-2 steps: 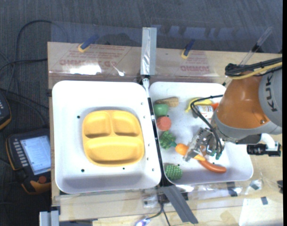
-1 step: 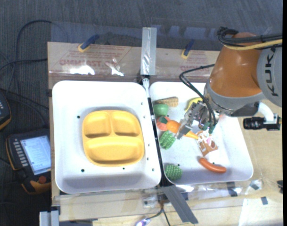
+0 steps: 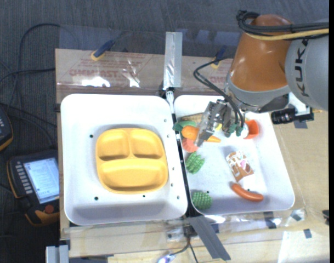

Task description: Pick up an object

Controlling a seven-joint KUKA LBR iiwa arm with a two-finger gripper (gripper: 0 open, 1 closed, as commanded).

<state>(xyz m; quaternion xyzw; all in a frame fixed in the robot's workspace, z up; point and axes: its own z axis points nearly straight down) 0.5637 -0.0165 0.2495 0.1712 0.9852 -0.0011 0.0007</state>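
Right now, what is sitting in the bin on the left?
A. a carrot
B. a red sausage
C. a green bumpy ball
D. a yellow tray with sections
D: the yellow divided tray lies alone in the left bin, while the toy sausage, the green bumpy pieces and the carrot are all in the right bin.

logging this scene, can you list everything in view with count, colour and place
bins: 2, white, side by side on the bench
tray: 1, yellow, compartmented, in the left bin
carrot: 1, orange with green top, right bin, under the gripper
green items: 2, near the right bin's left wall
sausage: 1, red-orange, right bin, front
packet: 1, brown and white, right bin, middle
red piece: 1, right bin, back
tablets: 2, far left
arm: 1, grey and orange, from the right
gripper: 1, over the carrot
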